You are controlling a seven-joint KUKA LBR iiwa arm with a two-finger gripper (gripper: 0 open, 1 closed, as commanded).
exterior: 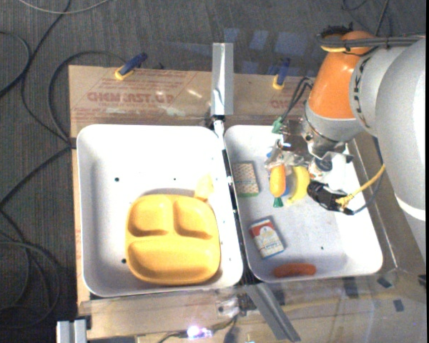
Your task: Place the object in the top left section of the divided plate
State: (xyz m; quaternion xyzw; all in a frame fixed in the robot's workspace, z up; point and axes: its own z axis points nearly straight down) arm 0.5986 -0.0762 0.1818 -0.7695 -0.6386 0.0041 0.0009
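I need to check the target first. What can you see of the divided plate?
The divided plate is yellow, glossy like plastic, squarish with rounded corners. Raised ridges split it into two smaller sections at the top and one wide section below. It lies flat in the left bin, toward the near right corner. A small pale yellow piece sits by its top right edge.

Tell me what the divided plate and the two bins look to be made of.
Divided plate: likely molded plastic, yellow with a soft sheen; its rounded rims and smooth one-piece dividers suggest this.
Left bin and right bin: probably thin formed plastic, white and matte to slightly glossy, with rounded corners and rolled lips. Painted metal cannot be ruled out.
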